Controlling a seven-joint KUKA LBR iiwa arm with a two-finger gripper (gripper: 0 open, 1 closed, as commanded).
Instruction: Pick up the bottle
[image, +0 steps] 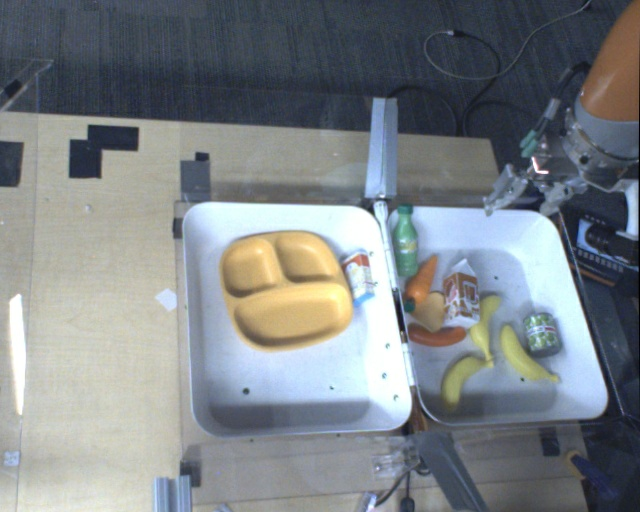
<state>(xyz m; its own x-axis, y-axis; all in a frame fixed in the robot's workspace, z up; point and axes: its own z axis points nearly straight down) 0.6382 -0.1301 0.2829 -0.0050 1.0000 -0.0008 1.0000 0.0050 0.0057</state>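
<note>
The bottle (405, 243) is green with a green cap and lies in the right bin (560, 250), tight against its left wall near the far corner. My gripper (525, 197) hangs over the far rim of the right bin, well to the right of the bottle and apart from it. Its two fingers (499, 194) are spread, so it is open with nothing between them.
Just in front of the bottle lie a carrot (424, 278), a red and white packet (461, 296) and a red sausage (437, 336). Bananas (525, 356) and a green can (541, 333) lie further right. The left bin (205, 330) holds a yellow divided plate (285, 288) and a small carton (360, 277).
</note>
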